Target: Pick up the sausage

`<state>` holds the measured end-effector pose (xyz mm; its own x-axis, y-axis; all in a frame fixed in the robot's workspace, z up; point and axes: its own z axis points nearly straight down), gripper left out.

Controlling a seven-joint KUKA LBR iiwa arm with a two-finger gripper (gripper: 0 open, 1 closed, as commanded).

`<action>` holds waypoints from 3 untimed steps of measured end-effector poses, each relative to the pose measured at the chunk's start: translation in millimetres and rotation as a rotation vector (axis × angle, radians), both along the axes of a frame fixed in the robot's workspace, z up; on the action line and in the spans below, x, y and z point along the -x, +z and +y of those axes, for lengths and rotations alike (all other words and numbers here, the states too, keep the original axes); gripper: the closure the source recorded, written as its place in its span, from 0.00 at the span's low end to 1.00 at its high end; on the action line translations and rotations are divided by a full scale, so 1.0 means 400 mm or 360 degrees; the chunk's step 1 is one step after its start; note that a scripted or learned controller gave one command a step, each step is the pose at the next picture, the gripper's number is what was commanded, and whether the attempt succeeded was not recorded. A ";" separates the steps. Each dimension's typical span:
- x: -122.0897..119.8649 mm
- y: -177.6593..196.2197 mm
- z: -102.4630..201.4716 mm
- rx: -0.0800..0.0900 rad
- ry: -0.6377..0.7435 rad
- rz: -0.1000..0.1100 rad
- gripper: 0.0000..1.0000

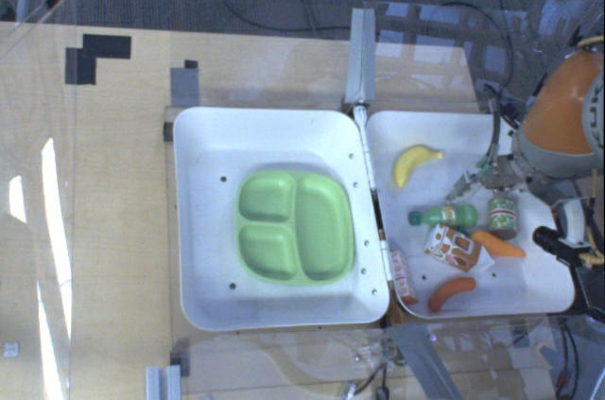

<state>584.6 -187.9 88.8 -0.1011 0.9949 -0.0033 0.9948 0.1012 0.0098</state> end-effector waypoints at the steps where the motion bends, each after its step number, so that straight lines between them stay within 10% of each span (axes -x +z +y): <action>1: 0.126 0.001 -0.035 -0.0014 -0.0435 -0.0004 0.00; 2: 0.190 0.147 -0.033 -0.0003 -0.0239 0.0001 0.00; 3: -0.019 0.000 0.115 -0.0006 -0.0285 -0.0001 0.00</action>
<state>592.2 -141.9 88.6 0.0774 0.9970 0.0005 0.9969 -0.0774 0.0104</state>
